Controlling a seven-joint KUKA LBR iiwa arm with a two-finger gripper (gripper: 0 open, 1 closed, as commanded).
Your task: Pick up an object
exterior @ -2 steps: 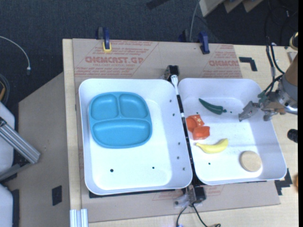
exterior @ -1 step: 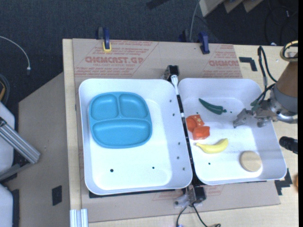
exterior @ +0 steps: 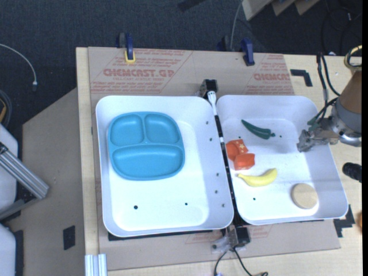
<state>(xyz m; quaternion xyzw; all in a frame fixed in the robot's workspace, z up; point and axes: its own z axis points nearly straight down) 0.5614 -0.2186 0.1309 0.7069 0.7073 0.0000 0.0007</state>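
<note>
Dark blue-grey carpet surrounds the table [exterior: 172,68], which has a brown cardboard sheet with red lettering held down by blue clamps [exterior: 127,46] along the far edge. On it sit two shallow white bins side by side. Left bin [exterior: 115,211] has a light blue plastic divided plate [exterior: 146,145] with three sections, sitting toward the far left of it. Right bin [exterior: 328,177] is where the small stuff is: a dark green pepper-shaped toy [exterior: 258,130] up near the far middle, a red-orange chunky toy [exterior: 239,155] right by the divider between the bins, a yellow banana toy [exterior: 258,178] just in front of the red one, and a tan round disc, kind of like a cookie [exterior: 304,195], near the front right corner. The grey arm comes in from the right, and its tool [exterior: 310,138] hangs over the right side of the right bin, well apart from the pepper and the rest. Honestly can't tell whether the tool's fingers are apart or together, it's just too small and murky there. Nothing shows between them as far as I can see.
</note>
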